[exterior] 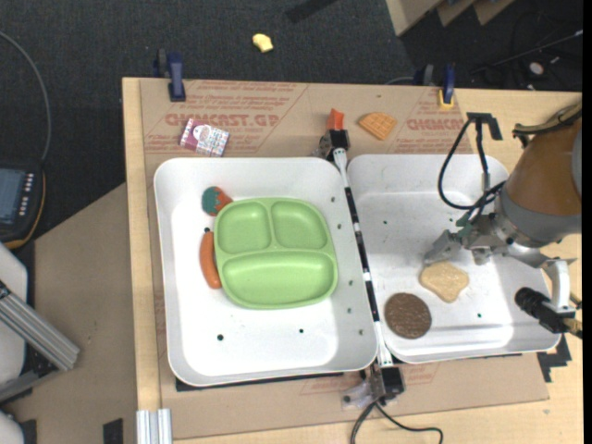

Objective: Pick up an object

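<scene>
Green tray [275, 252], brown patty [408, 314], tan bread slice [445, 281].

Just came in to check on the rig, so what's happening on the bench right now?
The grey arm has reached into the right bin, and its hand sits low just above the tan bread slice. Nothing shows between its fingers. A brown patty lies nearby. In the left bin a green tray rests with a sausage beside it.
</scene>
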